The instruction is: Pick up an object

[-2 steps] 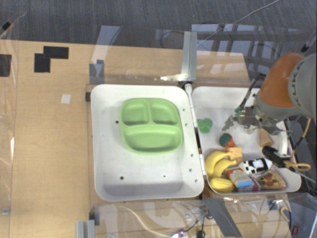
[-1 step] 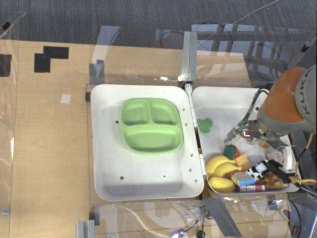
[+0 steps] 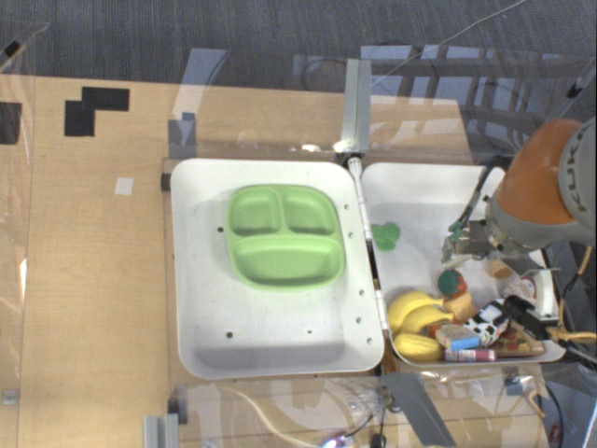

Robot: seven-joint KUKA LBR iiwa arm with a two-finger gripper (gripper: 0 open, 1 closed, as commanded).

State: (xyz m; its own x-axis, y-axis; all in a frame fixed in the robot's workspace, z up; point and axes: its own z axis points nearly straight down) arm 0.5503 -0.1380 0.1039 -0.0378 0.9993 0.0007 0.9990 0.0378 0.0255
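A small red-and-green ball lies in the right bin, just below the gripper, not between its fingers. Whether the gripper is open or closed cannot be told. Bananas and a heap of small items lie nearby; no writing is legible. A green divided plate sits in the left bin.

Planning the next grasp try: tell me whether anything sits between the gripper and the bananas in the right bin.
Partly. The gripper hangs above the right bin, up and right of the bananas. A small round green-and-red object lies roughly on that line, closer to the gripper. The bananas' top side looks uncovered, so a descent from directly above seems unobstructed.
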